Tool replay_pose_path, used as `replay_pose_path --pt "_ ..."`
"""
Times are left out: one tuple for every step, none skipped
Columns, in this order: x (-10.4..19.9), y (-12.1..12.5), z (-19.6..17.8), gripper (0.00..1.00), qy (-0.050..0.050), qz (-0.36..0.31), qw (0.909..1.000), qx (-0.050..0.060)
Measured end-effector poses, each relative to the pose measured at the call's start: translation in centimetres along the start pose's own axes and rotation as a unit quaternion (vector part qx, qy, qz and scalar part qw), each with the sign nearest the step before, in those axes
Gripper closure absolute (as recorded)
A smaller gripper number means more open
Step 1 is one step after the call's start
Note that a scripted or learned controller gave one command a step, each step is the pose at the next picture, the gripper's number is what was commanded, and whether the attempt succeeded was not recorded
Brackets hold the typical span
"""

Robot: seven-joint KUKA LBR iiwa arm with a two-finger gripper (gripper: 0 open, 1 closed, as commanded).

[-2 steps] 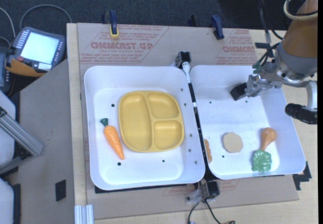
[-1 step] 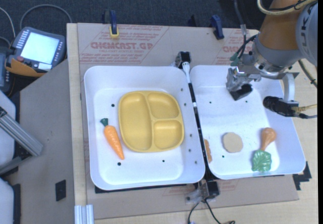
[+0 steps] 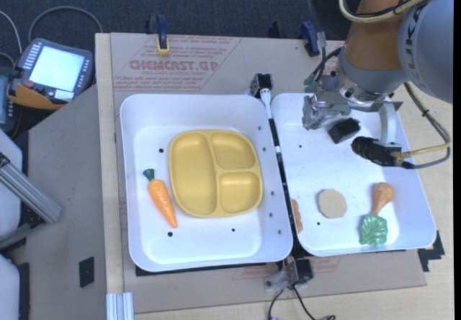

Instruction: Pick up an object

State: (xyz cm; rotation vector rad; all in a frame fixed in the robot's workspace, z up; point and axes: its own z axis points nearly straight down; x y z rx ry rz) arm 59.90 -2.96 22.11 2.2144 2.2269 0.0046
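My gripper hangs over the far left part of the right bin, below the orange wrist band. Nothing shows in its grasp. In the near half of that bin lie a round tan cookie, an orange drumstick-shaped piece and a green leafy piece. A small orange piece rests against the bin's left wall. All of them lie well nearer the camera than the gripper. A toy carrot lies in the left bin, left of the plate.
A yellow divided plate fills the middle of the left bin. A black block and a black cable fitting hang off the wrist over the right bin. A pendant with a lit screen sits off the bench at far left.
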Motion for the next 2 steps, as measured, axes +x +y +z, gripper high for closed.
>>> replay_pose_path --pt "5.3 0.1 0.8 1.0 0.001 0.0 1.0 0.003" --pt "10.8 0.7 -0.9 1.0 0.0 -0.001 1.0 -0.001"
